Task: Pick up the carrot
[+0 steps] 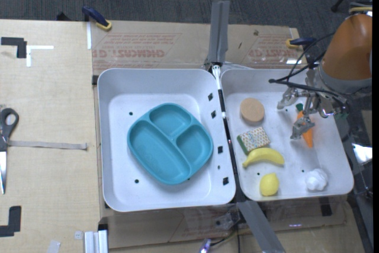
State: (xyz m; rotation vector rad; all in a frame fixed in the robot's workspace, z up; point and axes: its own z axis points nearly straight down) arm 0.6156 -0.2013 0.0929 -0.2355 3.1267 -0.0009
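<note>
The carrot (308, 138) is a small orange piece lying in the right bin (331, 186), near its right wall. Only its lower end and a bit of orange higher up show. My gripper (302, 124) hangs directly over the carrot's middle and covers it, reaching in from the right under the arm's orange band (350, 47). From this angle I cannot make out whether the carrot is gripped or merely lies beneath the gripper.
The right bin also holds a tan round disc (252, 110), a green-and-white sponge (254, 139), a banana (263, 157), a lemon (269, 184) and a white crumpled lump (316, 179). A blue divided plate (170, 143) lies in the left bin (112, 127). Scissors (6, 127) lie far left.
</note>
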